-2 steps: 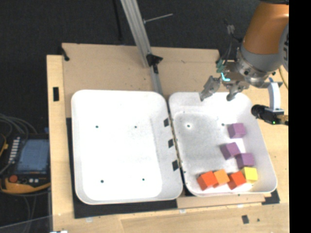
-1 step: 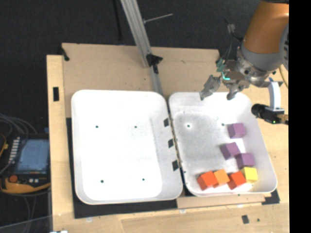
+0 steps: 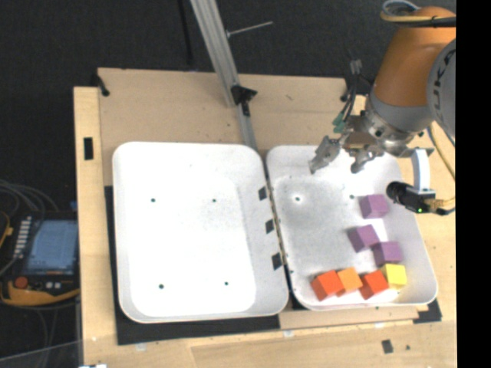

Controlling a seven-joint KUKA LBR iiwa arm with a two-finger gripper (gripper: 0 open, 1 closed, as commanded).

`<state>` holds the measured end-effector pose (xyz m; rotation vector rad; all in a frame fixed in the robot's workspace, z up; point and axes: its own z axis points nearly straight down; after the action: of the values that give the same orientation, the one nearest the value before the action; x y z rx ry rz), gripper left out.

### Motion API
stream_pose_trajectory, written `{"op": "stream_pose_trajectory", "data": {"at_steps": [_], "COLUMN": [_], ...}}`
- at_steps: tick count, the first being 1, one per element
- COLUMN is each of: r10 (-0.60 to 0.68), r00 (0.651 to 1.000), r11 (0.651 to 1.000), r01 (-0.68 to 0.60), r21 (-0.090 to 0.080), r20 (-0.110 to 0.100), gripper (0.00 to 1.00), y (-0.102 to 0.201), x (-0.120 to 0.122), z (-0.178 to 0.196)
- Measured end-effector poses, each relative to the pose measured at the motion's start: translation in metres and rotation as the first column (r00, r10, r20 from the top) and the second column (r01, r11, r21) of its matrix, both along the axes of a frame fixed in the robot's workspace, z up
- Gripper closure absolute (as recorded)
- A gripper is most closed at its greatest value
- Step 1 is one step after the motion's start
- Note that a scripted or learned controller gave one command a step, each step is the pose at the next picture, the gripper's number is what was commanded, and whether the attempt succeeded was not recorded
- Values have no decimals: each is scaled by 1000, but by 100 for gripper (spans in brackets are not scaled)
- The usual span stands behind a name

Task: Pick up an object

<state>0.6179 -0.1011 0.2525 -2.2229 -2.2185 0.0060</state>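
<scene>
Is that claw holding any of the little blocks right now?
No. The claw is open with nothing between its fingers, up at the far end of the right bin; the nearest purple block lies apart from it.

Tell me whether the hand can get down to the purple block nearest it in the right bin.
Probably yes. The hand hangs open above the right bin, and that purple block sits apart from the others with nothing over it.

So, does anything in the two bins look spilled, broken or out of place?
Nothing stands out. The blocks all lie inside the right bin, purple ones mid-right, orange, red and yellow ones along its near edge. The gripper is above the bin's far part, fingers apart.
</scene>
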Motion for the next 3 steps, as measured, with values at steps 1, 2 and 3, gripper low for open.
{"op": "stream_pose_trajectory", "data": {"at_steps": [1,2,3], "r10": [0,0,-6], "r00": [1000,1000,1000], "r11": [1000,1000,1000], "r01": [0,0,6], "r21": [0,0,1], "r20": [-2,0,8], "gripper": [0,0,100], "y": [-4,-9,-9], "x": [-2,-2,0], "z": [-63,-106,-92]}}
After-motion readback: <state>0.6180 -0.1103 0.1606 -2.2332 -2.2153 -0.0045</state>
